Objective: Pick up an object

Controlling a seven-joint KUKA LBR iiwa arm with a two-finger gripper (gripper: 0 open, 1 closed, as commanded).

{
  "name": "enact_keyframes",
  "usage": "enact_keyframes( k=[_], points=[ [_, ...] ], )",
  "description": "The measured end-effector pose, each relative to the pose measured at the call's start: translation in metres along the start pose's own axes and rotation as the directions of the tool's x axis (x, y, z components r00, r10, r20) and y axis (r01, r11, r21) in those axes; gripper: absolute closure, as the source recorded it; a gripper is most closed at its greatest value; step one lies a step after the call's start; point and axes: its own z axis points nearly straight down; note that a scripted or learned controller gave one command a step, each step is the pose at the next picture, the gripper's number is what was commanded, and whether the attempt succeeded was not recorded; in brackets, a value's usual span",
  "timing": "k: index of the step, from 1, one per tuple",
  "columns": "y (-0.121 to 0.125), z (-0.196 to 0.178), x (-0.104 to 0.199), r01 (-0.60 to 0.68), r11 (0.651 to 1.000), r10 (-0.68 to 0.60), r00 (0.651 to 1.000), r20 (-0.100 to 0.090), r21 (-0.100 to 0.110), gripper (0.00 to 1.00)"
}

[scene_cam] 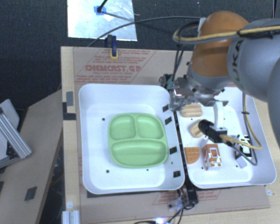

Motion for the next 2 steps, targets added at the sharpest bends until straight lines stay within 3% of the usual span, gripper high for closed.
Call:
enact_keyframes(
  k=[1, 2],
  points=[
    [-0.0201, 0.0130, 0.0456, 0.000, 1.000, 0.000, 1.000, 0.000, 0.001, 1.00],
    [-0.0192, 0.0124, 0.0426, -0.006, 1.000, 0.006, 1.000, 0.001, 0.000, 0.00]
  ],
)
